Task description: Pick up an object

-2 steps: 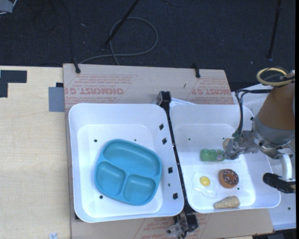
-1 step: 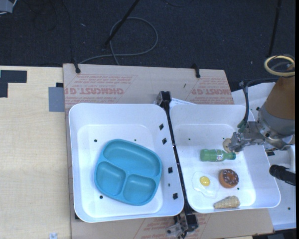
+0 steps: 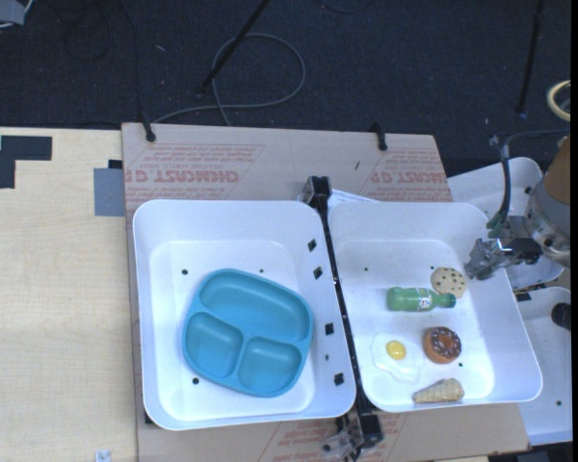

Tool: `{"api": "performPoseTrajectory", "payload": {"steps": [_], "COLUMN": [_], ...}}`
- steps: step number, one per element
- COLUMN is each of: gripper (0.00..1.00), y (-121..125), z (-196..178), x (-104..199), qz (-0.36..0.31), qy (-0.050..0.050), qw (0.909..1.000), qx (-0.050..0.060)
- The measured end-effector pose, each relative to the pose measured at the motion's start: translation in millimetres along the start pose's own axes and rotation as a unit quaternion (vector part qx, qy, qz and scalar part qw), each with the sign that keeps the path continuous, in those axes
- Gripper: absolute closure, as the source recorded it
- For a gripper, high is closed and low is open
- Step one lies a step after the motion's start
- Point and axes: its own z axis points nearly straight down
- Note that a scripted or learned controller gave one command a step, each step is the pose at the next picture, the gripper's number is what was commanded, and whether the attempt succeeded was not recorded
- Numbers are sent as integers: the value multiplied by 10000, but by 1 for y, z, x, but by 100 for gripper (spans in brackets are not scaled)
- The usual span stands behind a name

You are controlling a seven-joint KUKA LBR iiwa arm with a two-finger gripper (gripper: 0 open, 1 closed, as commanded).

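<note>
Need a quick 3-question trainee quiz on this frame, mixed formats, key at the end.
1. True or false: the blue tray lies in the left bin.
2. Which item lies nearest the claw? A) cone B) cookie C) egg
3. Fill in: the green bottle lies on its ____ in the right bin, above the donut in the view.

Key: 1 true; 2 B; 3 side.
</note>
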Motion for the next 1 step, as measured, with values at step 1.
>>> {"api": "performPoseTrajectory", "payload": {"steps": [1], "gripper": [100], "y": [1], "z": [-48], "x": [-1], "qz": [-19], "qy": [2], "qw": [10000], "qx": [0]}}
